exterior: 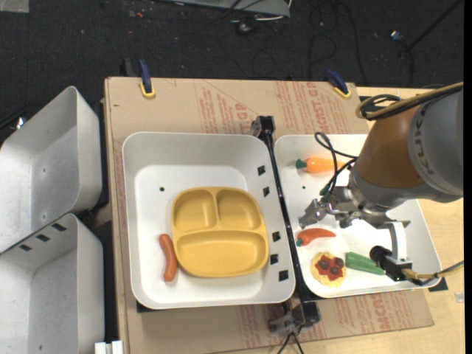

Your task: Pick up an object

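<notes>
**Claw low over the right bin, above a red pepper**

The red pepper [316, 235] lies on the floor of the right bin [431, 249], just below the claw [330, 211] and to the right of the divider between the bins. Whether the claw's fingers are apart or together cannot be told, since the wrist hides them; nothing is seen held in it. Just below the pepper sits a small pizza toy [329, 268], with a green pepper [363, 262] touching or nearly touching its right side. A carrot [318, 165] rests near the bin's upper left corner, well apart from the rest. The arm [413, 153], grey with an orange band, reaches in from the right and covers much of the bin.

In the left bin [140, 198] a yellow divided plate [219, 231] lies in the middle, and a sausage [169, 257] lies just beside its left edge. Both bins sit on a brown table [221, 102].
</notes>
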Robot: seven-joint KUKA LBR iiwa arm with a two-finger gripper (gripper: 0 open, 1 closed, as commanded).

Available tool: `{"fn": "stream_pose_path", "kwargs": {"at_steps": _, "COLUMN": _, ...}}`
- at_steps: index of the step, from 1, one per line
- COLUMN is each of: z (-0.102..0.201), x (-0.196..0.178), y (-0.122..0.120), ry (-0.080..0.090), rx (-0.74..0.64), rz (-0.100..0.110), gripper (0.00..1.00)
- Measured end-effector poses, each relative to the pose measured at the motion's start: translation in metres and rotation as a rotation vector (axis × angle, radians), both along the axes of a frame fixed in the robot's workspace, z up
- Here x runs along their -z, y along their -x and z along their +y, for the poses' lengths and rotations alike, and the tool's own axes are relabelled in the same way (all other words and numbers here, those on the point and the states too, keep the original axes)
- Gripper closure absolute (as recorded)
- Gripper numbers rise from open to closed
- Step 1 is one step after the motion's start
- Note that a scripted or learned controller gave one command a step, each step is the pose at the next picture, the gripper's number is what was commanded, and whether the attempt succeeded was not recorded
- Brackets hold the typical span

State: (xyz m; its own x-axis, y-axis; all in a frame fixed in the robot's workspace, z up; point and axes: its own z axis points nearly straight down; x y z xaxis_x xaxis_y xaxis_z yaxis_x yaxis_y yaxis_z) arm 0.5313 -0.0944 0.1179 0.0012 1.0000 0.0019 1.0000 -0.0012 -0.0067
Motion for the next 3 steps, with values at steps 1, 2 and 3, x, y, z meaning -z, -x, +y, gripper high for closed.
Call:
{"fn": "stream_pose_path", "kwargs": {"at_steps": 1, "z": 0.0, "x": 0.027, "y": 0.001, "ry": 0.001, "rx": 0.001, "rz": -0.002, "gripper": 0.0}}
{"fn": "stream_pose_path", "kwargs": {"at_steps": 2, "z": 0.0, "x": 0.016, "y": 0.0, "ry": 0.001, "rx": 0.002, "rz": -0.005, "gripper": 1.0}}
{"fn": "stream_pose_path", "kwargs": {"at_steps": 3, "z": 0.003, "x": -0.046, "y": 0.003, "ry": 0.003, "rx": -0.003, "rz": -0.012, "gripper": 1.0}}
